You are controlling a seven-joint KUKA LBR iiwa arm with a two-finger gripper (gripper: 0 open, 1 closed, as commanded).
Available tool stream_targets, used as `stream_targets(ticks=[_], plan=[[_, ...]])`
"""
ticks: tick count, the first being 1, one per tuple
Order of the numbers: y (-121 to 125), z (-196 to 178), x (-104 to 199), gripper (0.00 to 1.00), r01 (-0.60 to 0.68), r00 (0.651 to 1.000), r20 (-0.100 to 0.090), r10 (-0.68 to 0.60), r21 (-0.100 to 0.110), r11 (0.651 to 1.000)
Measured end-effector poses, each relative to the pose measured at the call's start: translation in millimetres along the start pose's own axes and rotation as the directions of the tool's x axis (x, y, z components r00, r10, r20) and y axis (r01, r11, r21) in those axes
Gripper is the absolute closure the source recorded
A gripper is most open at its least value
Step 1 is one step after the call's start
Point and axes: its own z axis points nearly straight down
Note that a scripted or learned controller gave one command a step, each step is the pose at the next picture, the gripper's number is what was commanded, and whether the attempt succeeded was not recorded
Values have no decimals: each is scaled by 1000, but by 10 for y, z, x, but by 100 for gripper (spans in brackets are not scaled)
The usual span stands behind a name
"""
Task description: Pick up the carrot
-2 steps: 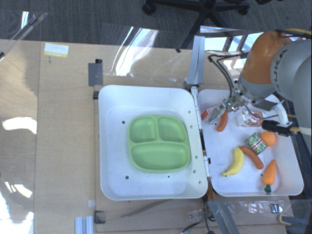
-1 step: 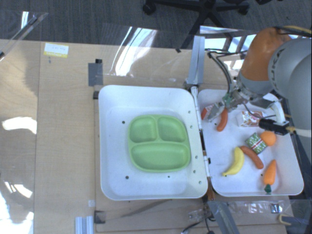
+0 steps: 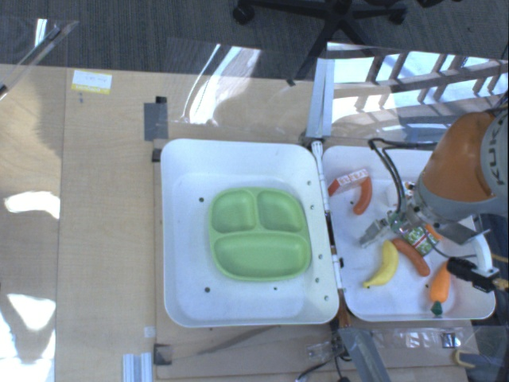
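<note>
The carrot (image 3: pixel 439 287) lies in the right-hand bin (image 3: pixel 350 305), near that bin's front right corner, its orange body standing roughly upright in the view with the small green tip pointing toward the front edge. A dark part of the arm crosses just to its right, close to its upper end. To the carrot's left and a little farther back lies an orange-red sausage-shaped piece (image 3: pixel 411 255), set on a slant, and left of that a yellow banana (image 3: pixel 384 266) curves toward the bin's front left. Farther back in the same bin, near its left wall, a second red-orange sausage-shaped piece (image 3: pixel 363 196) lies beside a small red and white packet (image 3: pixel 347 181). The claw (image 3: pixel 380 229) hangs over the middle of this bin, above the banana and the slanted sausage piece and apart from the carrot; whether it is wide or narrow cannot be told, and nothing is seen held in it. A small green and white tag sits on the wrist beside it. The grey arm (image 3: pixel 465 169) with its orange band comes in from the right, with black cables looping over the bin. The left-hand bin (image 3: pixel 179 237) holds a green divided plate (image 3: pixel 259 234) with three compartments, resting about in its middle. Both bins sit side by side on the pale wooden surface (image 3: pixel 79 237), which bears a yellow label (image 3: pixel 91 80) near its far left.
</note>
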Motion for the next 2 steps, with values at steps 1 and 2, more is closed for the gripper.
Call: stream_targets(ticks=[1, 2], plan=[[-427, -11, 198, 0, 91, 996, 3, -91, -5, 996], [-187, 14, -605, 0, -37, 999, 1, 37, 1, 999]])
